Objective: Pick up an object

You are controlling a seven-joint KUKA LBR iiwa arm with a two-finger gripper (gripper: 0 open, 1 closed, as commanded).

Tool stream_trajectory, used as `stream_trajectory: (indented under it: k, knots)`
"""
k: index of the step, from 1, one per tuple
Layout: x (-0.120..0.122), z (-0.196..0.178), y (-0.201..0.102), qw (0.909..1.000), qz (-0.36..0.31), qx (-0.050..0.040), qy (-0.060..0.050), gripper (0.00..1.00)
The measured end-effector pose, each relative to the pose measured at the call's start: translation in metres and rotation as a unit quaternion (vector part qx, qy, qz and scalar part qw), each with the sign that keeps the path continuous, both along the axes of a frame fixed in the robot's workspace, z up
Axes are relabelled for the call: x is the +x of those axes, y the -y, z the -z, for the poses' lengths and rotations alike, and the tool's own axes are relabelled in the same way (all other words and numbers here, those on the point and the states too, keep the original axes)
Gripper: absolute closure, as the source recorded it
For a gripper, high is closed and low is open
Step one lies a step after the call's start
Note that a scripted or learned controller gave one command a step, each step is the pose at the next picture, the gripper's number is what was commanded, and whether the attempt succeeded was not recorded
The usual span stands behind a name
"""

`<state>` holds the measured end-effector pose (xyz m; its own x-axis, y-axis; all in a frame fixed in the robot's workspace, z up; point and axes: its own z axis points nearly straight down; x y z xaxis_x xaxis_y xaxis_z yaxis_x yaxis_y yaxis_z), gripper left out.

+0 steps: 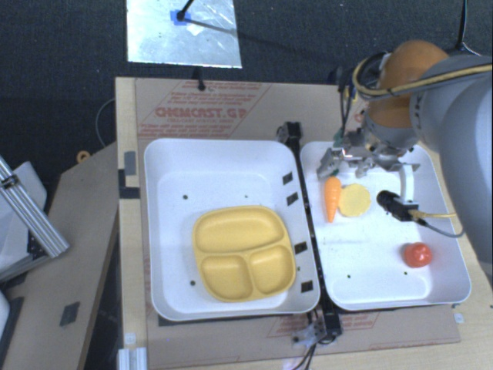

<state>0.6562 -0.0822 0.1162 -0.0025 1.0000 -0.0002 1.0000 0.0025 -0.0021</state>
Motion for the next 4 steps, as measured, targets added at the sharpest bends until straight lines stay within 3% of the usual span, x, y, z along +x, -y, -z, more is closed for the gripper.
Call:
stream_trajectory:
  k: [1, 2, 3, 4]
  knots:
    - [0.002, -0.014, 0.0, 1.0, 0.0, -0.0005, 0.003, 1.0]
    - [0.0, -0.078, -0.002, 1.0, -0.001, -0.0003, 0.005, 1.0]
    - [0.001, -0.088, -0.002, 1.0, -0.001, 0.0, 0.003, 1.0]
    - [-0.005, -0.084, -0.05, 1.0, -0.003, 0.0007, 0.002, 1.0]
